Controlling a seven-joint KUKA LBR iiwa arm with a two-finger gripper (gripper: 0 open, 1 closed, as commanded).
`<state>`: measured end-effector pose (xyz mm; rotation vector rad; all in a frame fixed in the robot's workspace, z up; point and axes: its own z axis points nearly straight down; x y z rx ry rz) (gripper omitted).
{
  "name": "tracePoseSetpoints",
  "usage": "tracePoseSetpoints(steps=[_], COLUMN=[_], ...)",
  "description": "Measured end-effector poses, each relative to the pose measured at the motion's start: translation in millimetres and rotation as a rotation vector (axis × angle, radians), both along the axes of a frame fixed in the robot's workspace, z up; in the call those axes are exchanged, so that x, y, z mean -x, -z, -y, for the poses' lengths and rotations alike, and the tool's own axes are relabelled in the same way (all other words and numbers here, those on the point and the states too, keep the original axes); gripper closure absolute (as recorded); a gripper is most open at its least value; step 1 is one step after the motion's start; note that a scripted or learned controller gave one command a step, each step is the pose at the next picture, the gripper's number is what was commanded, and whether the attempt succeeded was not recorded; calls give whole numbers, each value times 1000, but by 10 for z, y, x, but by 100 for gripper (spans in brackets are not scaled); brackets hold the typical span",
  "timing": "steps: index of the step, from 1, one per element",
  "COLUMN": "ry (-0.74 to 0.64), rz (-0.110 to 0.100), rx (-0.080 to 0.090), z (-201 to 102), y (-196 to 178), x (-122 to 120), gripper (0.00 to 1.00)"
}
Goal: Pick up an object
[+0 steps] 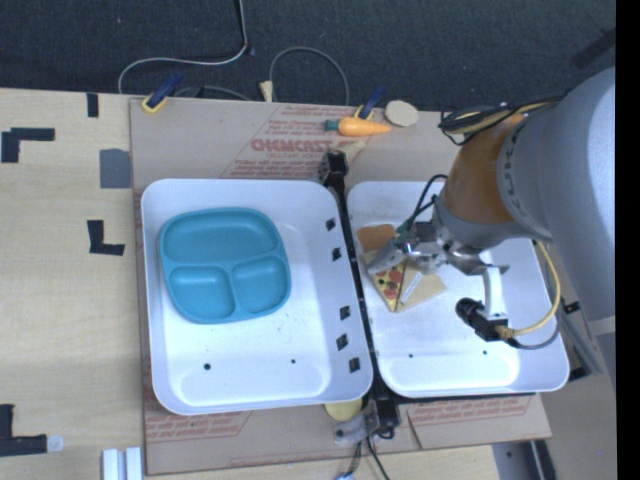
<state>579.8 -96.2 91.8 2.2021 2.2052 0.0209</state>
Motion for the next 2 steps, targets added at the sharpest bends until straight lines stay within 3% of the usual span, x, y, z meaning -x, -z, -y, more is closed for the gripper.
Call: tracePoseSetpoints(steps=[1,2], ry=[-2,-1], rz=[-6,-8], rx=[-6,-6], z=[-19,-20], y=[-113,-100], x=[-9,-1], gripper=[100,0])
